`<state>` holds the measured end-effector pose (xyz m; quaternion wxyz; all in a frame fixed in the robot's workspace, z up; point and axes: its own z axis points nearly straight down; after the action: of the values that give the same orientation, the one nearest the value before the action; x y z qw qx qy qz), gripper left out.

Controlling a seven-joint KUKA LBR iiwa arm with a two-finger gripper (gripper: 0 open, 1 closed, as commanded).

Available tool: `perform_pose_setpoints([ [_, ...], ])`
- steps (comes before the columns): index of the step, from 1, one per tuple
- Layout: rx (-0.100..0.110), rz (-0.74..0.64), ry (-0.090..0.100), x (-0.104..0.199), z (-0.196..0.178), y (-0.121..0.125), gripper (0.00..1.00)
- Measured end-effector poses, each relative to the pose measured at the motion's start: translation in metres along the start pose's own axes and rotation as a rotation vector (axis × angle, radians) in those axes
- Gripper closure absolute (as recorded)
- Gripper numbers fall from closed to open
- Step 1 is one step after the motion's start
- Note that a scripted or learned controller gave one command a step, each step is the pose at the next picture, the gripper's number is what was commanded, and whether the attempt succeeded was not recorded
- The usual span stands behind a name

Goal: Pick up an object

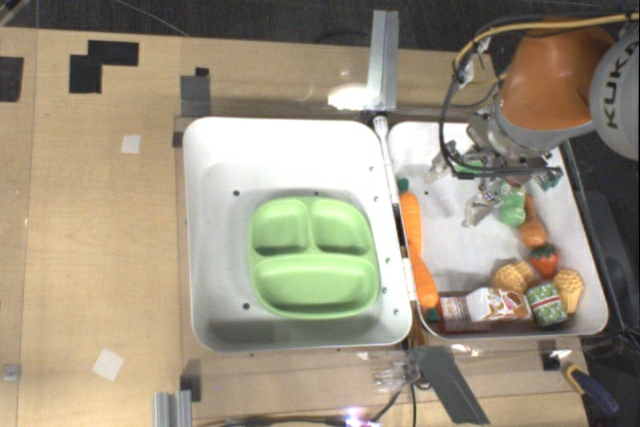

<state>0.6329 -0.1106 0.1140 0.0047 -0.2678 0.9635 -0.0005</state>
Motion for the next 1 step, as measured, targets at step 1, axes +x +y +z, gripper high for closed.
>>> perform_pose_setpoints([
  [1,0.004,-0.007,-0.004,0.0392,0.0255,-0.0231,0.0],
])
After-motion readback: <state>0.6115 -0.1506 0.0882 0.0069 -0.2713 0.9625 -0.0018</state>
